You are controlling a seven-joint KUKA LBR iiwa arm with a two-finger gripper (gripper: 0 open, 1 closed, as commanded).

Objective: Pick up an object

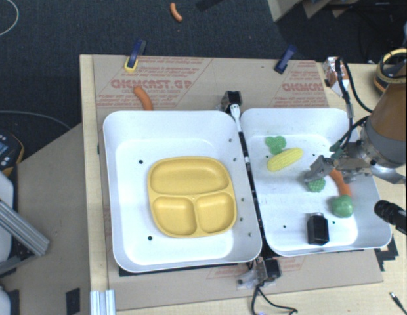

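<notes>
The right bin [292, 126] holds several toy foods. A yellow corn cob [284, 159] lies near its middle, with a green leafy piece [276, 143] just behind it. A small green piece [316, 186], an orange carrot [341, 183] and a round green piece [342, 207] lie toward the right wall. A black block [317, 229] sits near the front. My gripper [323, 170] hangs low over the carrot and the small green piece, and the arm [390, 126] comes in from the right. I see nothing lifted.
The left bin [121, 143] holds a yellow divided plate [190, 195]. An orange carrot-like piece [144, 98] lies on the cardboard behind that bin. Blue clamps [134, 54] [284, 59] sit at the bench's back edge. Cables run along the right side.
</notes>
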